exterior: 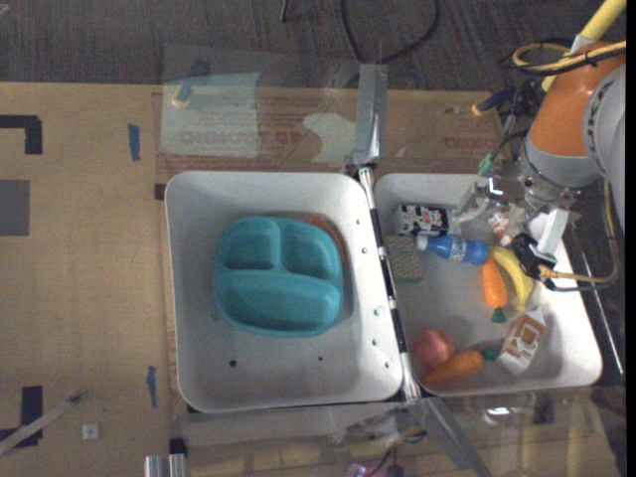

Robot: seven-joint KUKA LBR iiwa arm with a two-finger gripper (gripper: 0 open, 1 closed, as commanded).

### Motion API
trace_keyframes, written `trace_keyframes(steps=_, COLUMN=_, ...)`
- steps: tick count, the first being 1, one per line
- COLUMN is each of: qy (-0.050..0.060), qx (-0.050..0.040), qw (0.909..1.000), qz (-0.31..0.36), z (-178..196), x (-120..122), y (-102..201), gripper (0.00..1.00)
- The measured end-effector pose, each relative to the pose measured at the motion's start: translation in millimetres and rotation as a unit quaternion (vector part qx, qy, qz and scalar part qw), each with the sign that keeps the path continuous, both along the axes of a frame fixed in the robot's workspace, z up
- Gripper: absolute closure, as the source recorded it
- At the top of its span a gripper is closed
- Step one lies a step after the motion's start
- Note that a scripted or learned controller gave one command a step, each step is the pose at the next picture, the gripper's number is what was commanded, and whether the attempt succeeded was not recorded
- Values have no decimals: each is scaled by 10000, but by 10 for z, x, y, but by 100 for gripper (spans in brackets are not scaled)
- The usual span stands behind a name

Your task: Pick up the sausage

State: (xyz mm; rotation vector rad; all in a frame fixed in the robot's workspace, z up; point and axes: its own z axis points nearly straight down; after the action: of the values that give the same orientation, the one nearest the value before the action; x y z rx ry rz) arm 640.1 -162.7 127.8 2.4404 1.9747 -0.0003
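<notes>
A pinkish-brown rounded piece, the closest match to the sausage, lies at the front left of the right bin. It touches an orange carrot. My gripper hangs over the back of that bin, above a blue bottle and a banana. It is well behind the pinkish piece and not touching it. Cables and the wrist hide its tips.
The right bin also holds a black-and-white carton, a second orange vegetable and a small orange-and-white box. In the left bin lies a teal divided plate, with something orange peeking out behind it.
</notes>
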Motion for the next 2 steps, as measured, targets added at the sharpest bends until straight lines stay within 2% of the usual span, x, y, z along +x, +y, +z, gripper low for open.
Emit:
trace_keyframes(steps=1, qy=-18, qx=55, qw=9998, qz=-198, z=-150, x=124, y=-138, gripper=0)
trace_keyframes(steps=2, qy=56, qx=-19, qw=9680, qz=-2509, z=-394, x=246, y=251, gripper=0)
